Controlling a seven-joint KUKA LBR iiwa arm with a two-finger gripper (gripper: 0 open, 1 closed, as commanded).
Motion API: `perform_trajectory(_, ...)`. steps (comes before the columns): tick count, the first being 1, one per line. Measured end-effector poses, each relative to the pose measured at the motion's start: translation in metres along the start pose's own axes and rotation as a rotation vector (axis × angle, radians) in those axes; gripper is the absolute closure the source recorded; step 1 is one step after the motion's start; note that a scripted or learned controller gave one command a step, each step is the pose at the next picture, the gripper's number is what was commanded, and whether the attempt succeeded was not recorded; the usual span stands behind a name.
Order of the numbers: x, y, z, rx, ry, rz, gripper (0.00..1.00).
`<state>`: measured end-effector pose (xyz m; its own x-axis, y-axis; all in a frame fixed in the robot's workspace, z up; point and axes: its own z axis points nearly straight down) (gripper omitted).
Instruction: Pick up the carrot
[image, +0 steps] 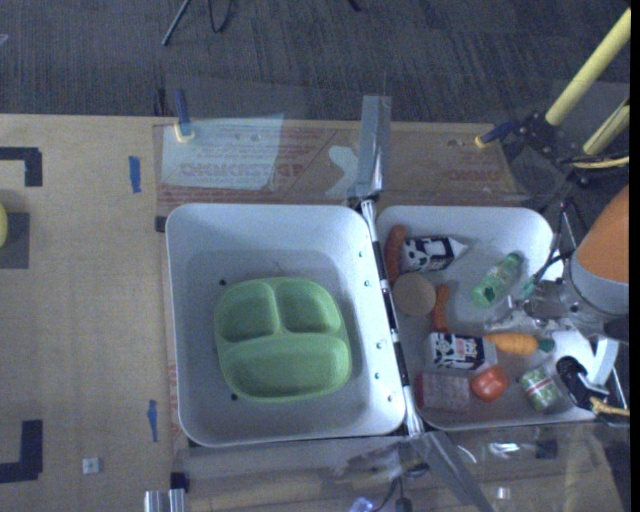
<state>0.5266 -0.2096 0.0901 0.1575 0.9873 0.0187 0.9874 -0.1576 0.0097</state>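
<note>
Camera view puts my arm (610, 255) at the right edge, grey with its orange band, leaning over the right bin (465, 215). I see the gripper (540, 300) as a dark metal cluster low over the bin's right side, but I cannot tell how far it is spread or whether it has hold of anything.

I find the carrot (515, 344) lying flat just below that cluster, its green tip pointing right. Around it I see a green bottle (497, 279), two cow-patterned cartons (432, 252) (457, 350), a tomato (489, 383) and a small can (541, 389). No print on them is readable.

I see a green divided plate (283, 338) in the left bin (190, 300). Behind the bins lies a clear sheet (225, 160) with red lettering, reversed and too blurred for me to read.
</note>
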Motion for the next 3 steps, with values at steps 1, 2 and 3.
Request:
perform_trajectory(1,-0.006,-0.001,-0.008,0.0,-0.014,0.005,1.0)
perform_trajectory(2,0.012,-0.047,-0.141,0.009,-0.019,-0.176,1.0)
perform_trajectory(3,0.011,-0.047,-0.141,0.01,-0.019,-0.176,0.0)
